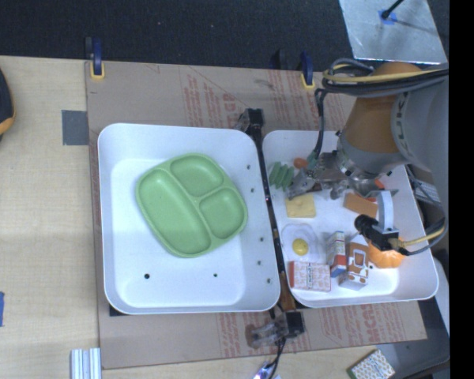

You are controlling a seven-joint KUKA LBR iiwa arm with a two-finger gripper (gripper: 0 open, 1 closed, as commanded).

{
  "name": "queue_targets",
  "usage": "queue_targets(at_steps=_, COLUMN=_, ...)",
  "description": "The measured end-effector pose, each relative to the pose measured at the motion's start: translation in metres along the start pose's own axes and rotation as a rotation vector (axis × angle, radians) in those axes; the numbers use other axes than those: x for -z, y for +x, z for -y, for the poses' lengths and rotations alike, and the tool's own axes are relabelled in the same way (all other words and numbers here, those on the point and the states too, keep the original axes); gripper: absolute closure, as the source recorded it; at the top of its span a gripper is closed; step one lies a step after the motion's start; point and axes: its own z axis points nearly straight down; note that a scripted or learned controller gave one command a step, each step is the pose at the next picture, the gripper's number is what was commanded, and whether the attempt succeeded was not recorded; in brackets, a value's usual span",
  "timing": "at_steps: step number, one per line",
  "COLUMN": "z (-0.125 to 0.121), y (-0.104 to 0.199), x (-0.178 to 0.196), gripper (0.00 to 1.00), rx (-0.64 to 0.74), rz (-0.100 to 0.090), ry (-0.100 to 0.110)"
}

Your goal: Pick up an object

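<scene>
Near the right bin's [426, 290] far edge, the hand [325, 178] hovers just above a yellow cheese wedge [302, 206]; a green ridged piece [281, 174] lies beside. A green divided plate [191, 204] fills the left bin [126, 290].

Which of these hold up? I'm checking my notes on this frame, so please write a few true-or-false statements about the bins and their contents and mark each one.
1. The green divided plate lies in the left bin. True.
2. The plate has two compartments. False: it has three.
3. The yellow cheese-like wedge is in the right bin. True.
4. The fried egg rests on the green plate. False: it lies in the right bin, below the wedge.
5. The arm hangs over the left bin. False: it is over the right bin's upper part.
</scene>
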Motion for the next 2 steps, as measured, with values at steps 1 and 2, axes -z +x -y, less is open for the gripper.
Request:
queue_targets(at_steps=1, z=-0.0569, y=-0.0089, x=-0.0121, gripper=0.00, rx=-0.002, rz=-0.005, ry=0.008)
queue_targets(at_steps=2, z=-0.0563, y=-0.0007, x=-0.0116, gripper=0.00, rx=-0.001, rz=-0.004, ry=0.003)
